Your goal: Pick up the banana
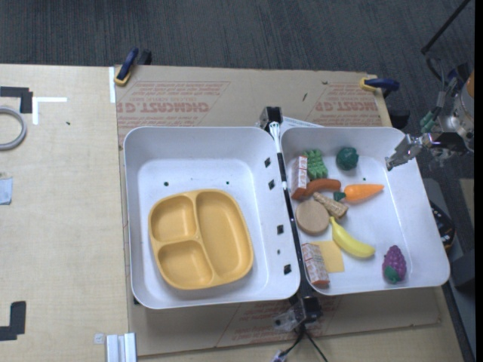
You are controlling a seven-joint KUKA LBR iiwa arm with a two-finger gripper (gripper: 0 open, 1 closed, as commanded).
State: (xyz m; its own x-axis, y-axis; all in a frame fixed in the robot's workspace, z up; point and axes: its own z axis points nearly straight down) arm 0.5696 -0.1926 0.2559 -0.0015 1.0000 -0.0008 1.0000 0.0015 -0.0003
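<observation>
The banana [352, 240] lies in the right bin [423, 225], near its front, between a cheese slice [330, 256] and grapes [393, 263], below the carrot [363, 192]. The tool [400, 155] hangs over that bin's far right edge, holding nothing; I can't tell whether it's spread.

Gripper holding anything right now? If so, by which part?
Nothing held. The gripper sits at the right bin's right rim, apart from the banana, which lies on the bin floor.
</observation>
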